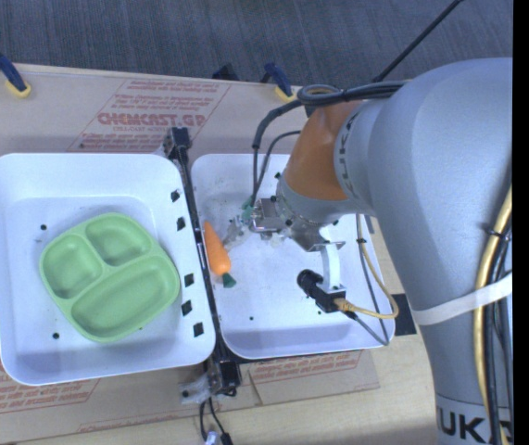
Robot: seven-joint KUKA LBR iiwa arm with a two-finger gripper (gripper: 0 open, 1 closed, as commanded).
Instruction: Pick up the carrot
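1. Lying in the right bin [292, 336], the carrot [215, 251] rests close against that bin's left wall, just beside the divide between the two bins, with its orange body running up and down the view and a small green tip at its lower end.
2. Just to the right of the carrot, the hand [245, 222] sits low over the right bin's floor, its tips pointing toward the carrot; the carrot is not between them.
3. Whether the hand is open or closed cannot be told, since the tips are small and partly blurred against the white floor.
4. The grey arm [431, 174], with its orange band [315, 160], reaches in from the right and covers the bin's upper right part; cables hang around the wrist.
5. In the left bin [23, 184] a green divided plate [109, 276] with three compartments lies flat near the middle.
6. Both bins sit on a brown cardboard sheet [144, 109] with red print, which covers the surface, with blue clamps [9, 72] at its far edge.
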